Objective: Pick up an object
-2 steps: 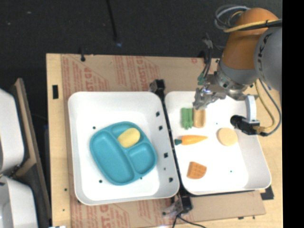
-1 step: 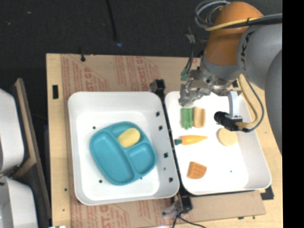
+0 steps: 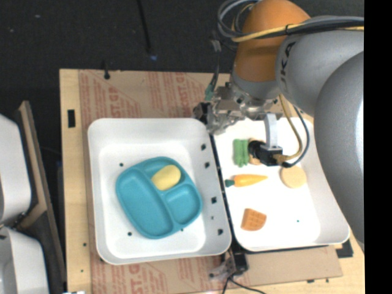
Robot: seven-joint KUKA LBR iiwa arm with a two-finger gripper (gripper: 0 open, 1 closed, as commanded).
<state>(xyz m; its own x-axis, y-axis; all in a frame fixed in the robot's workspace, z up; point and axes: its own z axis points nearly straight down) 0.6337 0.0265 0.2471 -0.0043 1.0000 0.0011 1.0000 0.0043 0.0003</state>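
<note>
My gripper [image 3: 219,114] hangs over the far left corner of the right bin [image 3: 318,228], above the divider between the two bins. A green toy [image 3: 241,152] lies just below it in the right bin. Nearer the front lie an orange carrot [image 3: 247,180], a round tan biscuit [image 3: 293,177] and an orange waffle piece [image 3: 253,219]. In the left bin [image 3: 110,146] sits a blue divided plate [image 3: 147,207] with a yellow lump [image 3: 166,177] in its upper compartment. I see nothing held at the gripper.
The grey arm with its orange band [image 3: 269,41] covers the far right of the bench. A brown board [image 3: 135,90] lies under both bins. White containers [image 3: 12,164] stand off the bench at the left.
</note>
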